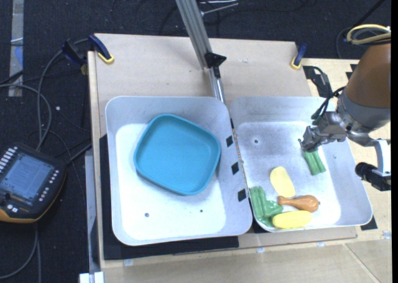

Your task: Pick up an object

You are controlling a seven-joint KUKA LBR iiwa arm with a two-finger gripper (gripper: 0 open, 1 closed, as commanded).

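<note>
Where gripper hangs, green stick beneath

green stick: a short, bright green bar in the right-hand bin, toward its right side, lying flat and slanted, its far end just beneath the gripper.
pale yellow piece: a smooth oval lying flat in the middle of the right-hand bin, nearer than the green stick and apart from it.
brown drumstick: a toy chicken leg lying on its side, thick end to the right, just near of the pale yellow piece.
bright yellow piece: an oblong lying flat at the near edge of the right-hand bin, touching the drumstick.
green leafy toy: dark green, lumpy, in the near left corner of the right-hand bin, beside the bright yellow piece.
blue plate: a rounded square dish, lying upright in the left-hand bin, toward its far side.
</note>
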